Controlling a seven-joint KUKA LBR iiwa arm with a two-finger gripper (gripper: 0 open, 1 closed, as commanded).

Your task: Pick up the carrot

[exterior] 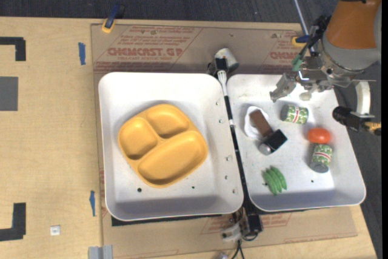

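The arm (pixel 354 27) stands in the upper right of the frame. Its upper part is a broad orange band with a smooth, rounded shape, and a yellow cable makes a loop above it. Below the band comes a grey ring. The pincer (pixel 300 83) is of grey metal with small green and blue wires beside it.

Two shallow white bins sit side by side: the left bin (pixel 115 130) and the right bin (pixel 351 185). One yellow three-compartment plate (pixel 162 144). Two green-labelled cans, one (pixel 295 114) lying down, another (pixel 321 156) upright. One orange-red round item (pixel 319 135). One green pod-like vegetable (pixel 275 179). One brown-and-white object (pixel 257 122). One small black block (pixel 276 140).
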